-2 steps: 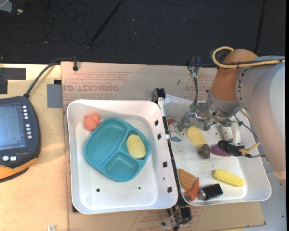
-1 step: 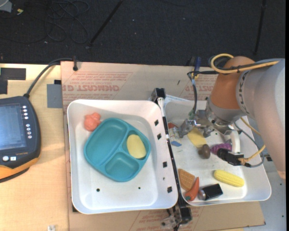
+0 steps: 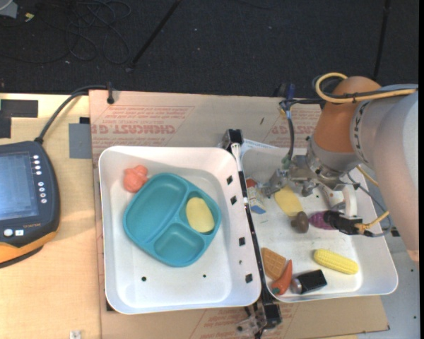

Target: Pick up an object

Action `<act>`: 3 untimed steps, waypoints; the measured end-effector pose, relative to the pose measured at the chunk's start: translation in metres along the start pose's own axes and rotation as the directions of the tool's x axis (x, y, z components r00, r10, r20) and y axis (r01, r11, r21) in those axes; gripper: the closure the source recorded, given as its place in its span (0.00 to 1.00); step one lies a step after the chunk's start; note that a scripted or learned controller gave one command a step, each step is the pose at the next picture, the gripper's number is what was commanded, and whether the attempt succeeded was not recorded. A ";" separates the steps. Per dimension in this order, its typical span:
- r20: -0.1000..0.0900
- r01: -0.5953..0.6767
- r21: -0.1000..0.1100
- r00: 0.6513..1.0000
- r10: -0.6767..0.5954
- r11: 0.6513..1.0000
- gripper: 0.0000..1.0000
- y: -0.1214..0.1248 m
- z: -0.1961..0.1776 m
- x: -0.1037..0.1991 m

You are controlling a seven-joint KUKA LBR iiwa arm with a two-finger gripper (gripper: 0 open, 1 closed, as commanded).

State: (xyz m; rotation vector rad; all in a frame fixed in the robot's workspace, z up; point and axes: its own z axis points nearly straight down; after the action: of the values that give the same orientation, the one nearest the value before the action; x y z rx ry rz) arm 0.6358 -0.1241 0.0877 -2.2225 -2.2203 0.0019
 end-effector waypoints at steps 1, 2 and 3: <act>0.000 0.002 0.001 1.000 -0.002 1.000 1.00 0.000 -0.011 0.000; 0.000 0.003 0.002 1.000 -0.003 1.000 0.00 0.000 -0.010 0.000; -0.001 0.000 0.005 1.000 0.000 1.000 0.00 -0.019 0.001 -0.003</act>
State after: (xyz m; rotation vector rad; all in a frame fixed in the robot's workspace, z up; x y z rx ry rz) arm 0.6167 -0.1275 0.0865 -2.2191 -2.2174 0.0056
